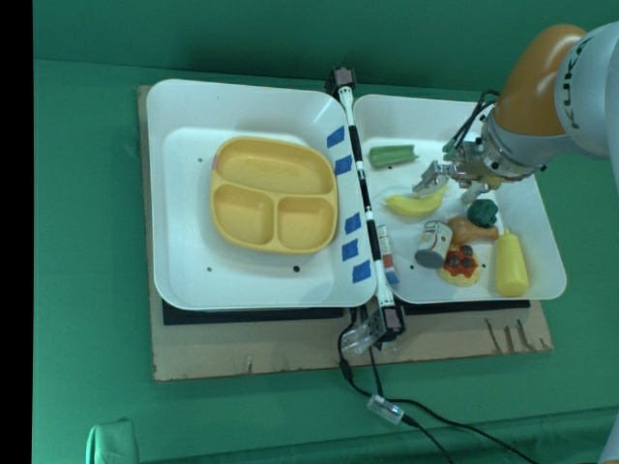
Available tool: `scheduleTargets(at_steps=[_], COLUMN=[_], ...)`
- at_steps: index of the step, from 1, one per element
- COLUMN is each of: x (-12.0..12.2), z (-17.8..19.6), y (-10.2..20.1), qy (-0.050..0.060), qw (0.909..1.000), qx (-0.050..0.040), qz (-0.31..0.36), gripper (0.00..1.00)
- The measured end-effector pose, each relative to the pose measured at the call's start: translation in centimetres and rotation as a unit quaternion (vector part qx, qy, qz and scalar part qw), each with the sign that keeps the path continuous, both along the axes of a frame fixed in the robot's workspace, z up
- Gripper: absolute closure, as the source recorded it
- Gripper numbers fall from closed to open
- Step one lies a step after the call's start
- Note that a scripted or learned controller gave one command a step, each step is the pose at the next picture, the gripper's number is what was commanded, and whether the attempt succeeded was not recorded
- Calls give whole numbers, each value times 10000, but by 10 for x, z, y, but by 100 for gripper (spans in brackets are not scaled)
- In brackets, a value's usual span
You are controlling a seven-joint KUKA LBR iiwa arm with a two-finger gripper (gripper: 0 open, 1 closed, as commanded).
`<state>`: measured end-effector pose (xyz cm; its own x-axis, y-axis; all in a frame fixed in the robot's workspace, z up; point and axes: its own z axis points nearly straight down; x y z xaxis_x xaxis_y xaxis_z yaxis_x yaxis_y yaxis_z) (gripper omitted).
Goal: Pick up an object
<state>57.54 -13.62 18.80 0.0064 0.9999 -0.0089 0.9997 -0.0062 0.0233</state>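
My gripper (451,181) hangs over the right bin (426,119), its fingers spread apart just above the right end of a yellow banana (414,203), with nothing between them. Around it lie a green pepper piece (391,155), a dark green broccoli (482,212), an orange piece (471,229), a small can (431,245), a pizza slice (461,263) and a yellow mustard bottle (511,263).
The left bin (184,249) holds a yellow three-compartment tray (273,193). A divider bar with blue tape (360,196) separates the bins. Cables (406,416) trail off the cardboard base at the front.
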Motion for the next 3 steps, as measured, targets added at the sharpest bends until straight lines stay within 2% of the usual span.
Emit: scheduleTargets(at_steps=[1, 2, 3], x=[3, 3, -29], z=[17, 17, 0], y=[-4, -4, 36], qy=[-78, -76, -9], qw=[10000, 10000, 10000], qx=[-30, -28, -11], qz=[-38, -37, -5], gripper=[100, 0, 0])
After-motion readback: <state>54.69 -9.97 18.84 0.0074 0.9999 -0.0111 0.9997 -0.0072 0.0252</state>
